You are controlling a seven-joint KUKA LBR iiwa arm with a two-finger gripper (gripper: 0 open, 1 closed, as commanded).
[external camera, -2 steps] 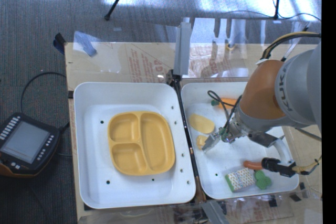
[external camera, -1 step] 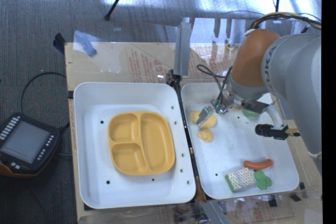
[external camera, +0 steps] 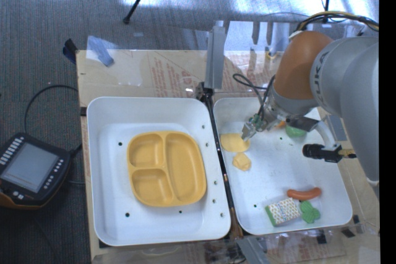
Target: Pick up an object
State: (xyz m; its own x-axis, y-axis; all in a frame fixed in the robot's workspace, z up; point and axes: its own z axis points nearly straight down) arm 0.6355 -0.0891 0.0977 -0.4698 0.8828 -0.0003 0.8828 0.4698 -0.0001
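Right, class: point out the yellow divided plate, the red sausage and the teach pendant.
yellow divided plate (external camera: 167,169), camera view, centre ridge.
red sausage (external camera: 304,193), camera view, its middle.
teach pendant (external camera: 28,165), camera view, its screen.

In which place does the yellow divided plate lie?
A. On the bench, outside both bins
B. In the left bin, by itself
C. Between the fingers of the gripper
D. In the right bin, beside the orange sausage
B: the yellow divided plate lies flat in the left bin, while the gripper is over the right bin, near a pale yellow piece.
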